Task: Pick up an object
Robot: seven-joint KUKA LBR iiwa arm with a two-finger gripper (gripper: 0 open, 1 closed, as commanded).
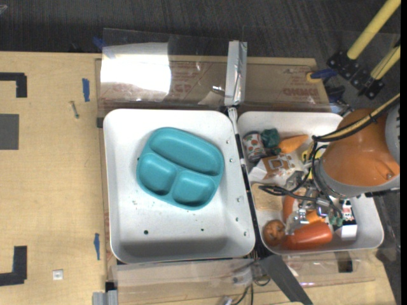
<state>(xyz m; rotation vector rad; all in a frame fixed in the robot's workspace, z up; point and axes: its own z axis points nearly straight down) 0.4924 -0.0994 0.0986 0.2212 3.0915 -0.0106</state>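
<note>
Orange-red toy, the likeliest pick, lay at the lower right of the frame, in the right bin, beside a small brown ball. I saw the pincer low over that clutter, just above the toy; whether it was spread or pressed together I could not tell. My judgement: a centred, vertical descent onto the toy's body would serve best, avoiding the ball. A teal divided tray occupied the left bin on the surface.
</note>
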